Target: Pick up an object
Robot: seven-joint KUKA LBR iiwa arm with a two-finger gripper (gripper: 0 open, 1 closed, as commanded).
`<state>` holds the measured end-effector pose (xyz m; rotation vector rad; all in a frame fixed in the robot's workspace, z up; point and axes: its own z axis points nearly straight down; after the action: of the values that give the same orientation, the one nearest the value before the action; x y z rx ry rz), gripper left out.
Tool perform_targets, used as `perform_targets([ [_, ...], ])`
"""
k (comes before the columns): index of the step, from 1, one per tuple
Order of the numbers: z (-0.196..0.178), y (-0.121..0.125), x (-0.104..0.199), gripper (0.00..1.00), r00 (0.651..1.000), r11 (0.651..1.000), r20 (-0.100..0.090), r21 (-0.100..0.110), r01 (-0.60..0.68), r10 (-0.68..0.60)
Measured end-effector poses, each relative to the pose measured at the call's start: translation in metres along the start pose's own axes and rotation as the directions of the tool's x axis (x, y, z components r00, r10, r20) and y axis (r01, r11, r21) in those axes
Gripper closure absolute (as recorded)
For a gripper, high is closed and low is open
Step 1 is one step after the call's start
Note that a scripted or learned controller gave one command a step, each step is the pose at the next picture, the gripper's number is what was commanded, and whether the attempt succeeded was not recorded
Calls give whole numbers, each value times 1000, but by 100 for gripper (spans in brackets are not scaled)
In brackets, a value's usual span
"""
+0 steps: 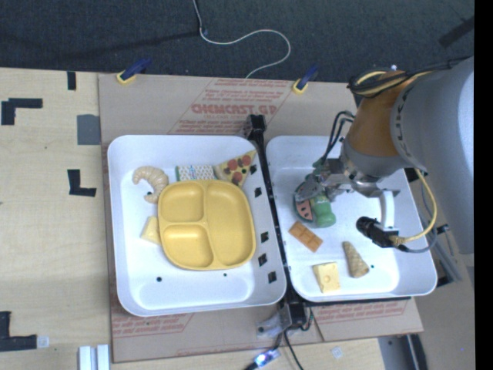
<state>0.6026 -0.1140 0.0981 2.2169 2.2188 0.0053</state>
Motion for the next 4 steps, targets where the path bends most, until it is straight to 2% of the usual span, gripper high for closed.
perform_targets([
  [1,-63,1,-4,100,1000,1000,-1,1,0,0],
  [2,-108,-5,-2,100,1000,1000,-1,4,1,-1],
  [3,-127,-5,-2,100,1000,1000,-2,5,1,-1],
  [4,-129,-28,53,100,1000,1000,-3,9,5,-5],
])
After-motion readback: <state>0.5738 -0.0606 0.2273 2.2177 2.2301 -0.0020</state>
